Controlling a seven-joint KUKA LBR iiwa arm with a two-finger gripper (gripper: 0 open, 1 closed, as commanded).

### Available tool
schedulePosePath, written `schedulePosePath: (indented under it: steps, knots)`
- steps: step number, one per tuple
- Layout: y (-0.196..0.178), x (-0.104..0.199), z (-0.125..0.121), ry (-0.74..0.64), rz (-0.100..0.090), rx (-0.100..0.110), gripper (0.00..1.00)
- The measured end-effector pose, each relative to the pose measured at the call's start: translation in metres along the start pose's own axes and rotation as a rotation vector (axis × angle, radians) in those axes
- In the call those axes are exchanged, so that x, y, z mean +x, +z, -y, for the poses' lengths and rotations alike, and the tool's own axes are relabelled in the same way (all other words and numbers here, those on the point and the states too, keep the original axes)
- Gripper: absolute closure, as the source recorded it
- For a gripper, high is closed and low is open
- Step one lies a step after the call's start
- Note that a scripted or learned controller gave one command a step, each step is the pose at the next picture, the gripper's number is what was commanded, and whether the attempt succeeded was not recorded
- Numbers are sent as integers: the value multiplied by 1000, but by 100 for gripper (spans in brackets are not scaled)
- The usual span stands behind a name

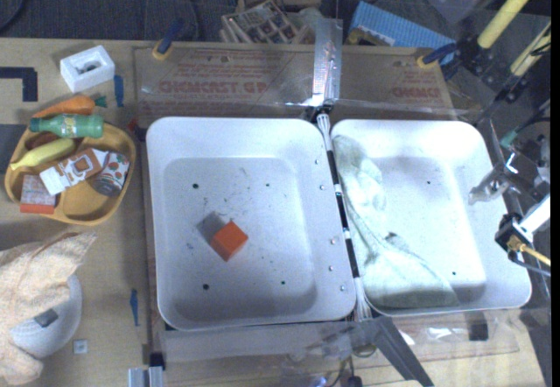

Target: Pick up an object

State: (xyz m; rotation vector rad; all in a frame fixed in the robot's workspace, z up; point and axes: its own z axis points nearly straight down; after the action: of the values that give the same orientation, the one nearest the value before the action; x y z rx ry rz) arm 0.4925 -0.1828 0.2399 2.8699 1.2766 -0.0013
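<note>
Wooden counter (44,52) carries two white bins. We see the orange block (230,240) low in the left bin (175,149) and a pale cloth (366,197) in the right bin (455,158). The pincer (512,201) hangs at the far right rim, well apart from the block; we cannot tell its opening.

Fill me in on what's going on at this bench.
A robot arm is reaching in from the right to pick up an object, and nothing has been lifted yet. Its pincer hangs over the right rim of the right bin, away from the objects. A crumpled white cloth lies along that bin's left side. The left bin holds an orange block, untouched near its middle.
</note>
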Motion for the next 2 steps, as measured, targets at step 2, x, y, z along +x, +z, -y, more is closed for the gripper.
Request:
schedulePosePath:
  steps: [2]
  knots:
    - [-45,36,50,101,0,-1,0]
